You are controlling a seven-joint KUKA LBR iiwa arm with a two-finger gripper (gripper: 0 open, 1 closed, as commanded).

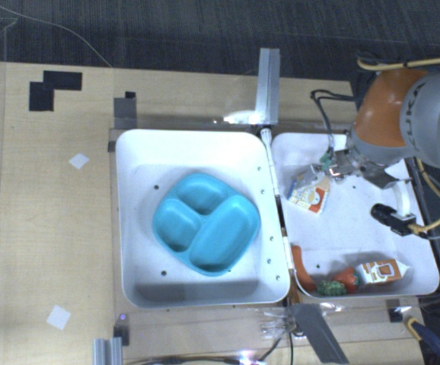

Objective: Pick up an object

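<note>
Orange-white carton (310,192) in right bin (357,234), touching gripper (331,167), just below-left

The hand (333,167) hovers beside a small carton (310,193) in the right bin (425,276).

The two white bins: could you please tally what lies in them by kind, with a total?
Blue sectioned plate: 1
Small cartons, one at the end effector, one at the near wall: 2
Red and green toy vegetables: number unclear, counted as 1 cluster
Total: 4
</note>
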